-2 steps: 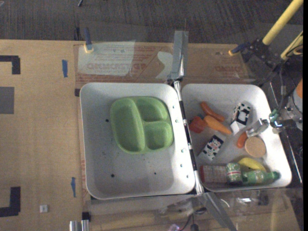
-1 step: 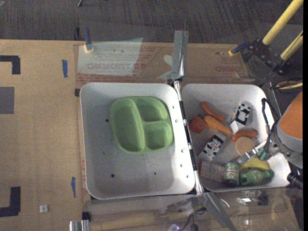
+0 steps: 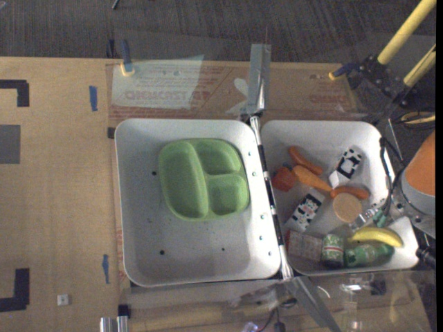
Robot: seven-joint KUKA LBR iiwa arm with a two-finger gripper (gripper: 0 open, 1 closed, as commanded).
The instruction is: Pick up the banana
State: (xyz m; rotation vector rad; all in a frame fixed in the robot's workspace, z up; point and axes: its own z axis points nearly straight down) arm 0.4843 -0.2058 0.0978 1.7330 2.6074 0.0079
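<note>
Banana (image 3: 377, 236) lies at the right bin's (image 3: 315, 127) five o'clock corner, close to the bottom rim, a green bottle (image 3: 365, 254) touching below. Gripper (image 3: 379, 215) hovers just above it at twelve o'clock; whether it is parted, I cannot tell. Left bin (image 3: 138, 206) holds a green tray (image 3: 203, 178), bare floor around.

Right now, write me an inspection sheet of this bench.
Surface: cardboard-covered bench, two white bins.
Job's things: banana in right bin, near corner.
Clutter: green divided plate in left bin; carrots, cow-patterned cartons, green bottle in the right bin.
Grippers: gripper low, just above the banana; finger state unclear.
Cables: dark cable along the right bin's rim.
Surroundings: yellow poles, carpet.
</note>
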